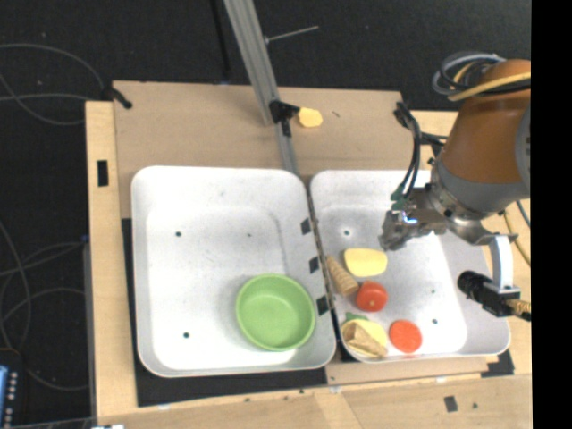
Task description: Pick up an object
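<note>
In the right bin (451, 333) lie a pale yellow lemon-shaped piece (365, 262), a red tomato (373, 297), an orange-red round piece (406, 335), a tan ridged roll (340, 277) and a beige wedge (365, 336). My gripper (394, 233) hangs over the right bin, just up and to the right of the yellow piece. Nothing shows between its fingers.
A green bowl (275, 311) sits at the front right of the left bin (179, 213). A small yellow object (310, 117) lies on the bench behind the bins, beside a slanted grey metal post (255, 52). Cables trail around the arm on the right.
</note>
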`<state>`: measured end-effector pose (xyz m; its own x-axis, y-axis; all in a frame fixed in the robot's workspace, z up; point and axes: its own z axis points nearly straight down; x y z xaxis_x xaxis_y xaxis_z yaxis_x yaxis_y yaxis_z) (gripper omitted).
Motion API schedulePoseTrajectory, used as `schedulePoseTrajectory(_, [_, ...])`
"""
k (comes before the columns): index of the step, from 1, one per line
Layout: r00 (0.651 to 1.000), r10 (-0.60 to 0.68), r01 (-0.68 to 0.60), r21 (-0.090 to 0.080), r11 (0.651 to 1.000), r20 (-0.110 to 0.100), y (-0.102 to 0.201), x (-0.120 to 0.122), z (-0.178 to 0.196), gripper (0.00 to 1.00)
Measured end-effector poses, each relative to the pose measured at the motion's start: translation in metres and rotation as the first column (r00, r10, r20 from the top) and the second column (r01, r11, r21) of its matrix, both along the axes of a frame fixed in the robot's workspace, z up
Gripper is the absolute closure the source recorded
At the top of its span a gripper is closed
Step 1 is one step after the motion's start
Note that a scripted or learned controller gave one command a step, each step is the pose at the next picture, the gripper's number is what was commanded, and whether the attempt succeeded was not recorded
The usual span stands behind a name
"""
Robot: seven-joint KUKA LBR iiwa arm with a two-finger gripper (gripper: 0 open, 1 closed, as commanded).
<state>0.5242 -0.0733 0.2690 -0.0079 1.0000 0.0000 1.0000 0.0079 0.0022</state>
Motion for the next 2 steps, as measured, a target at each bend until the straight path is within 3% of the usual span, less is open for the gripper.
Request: schedulePoseTrajectory(2, [1.0, -0.001, 0.001, 0.0, 1.0, -0.001, 0.105, 0.013, -0.003, 1.0])
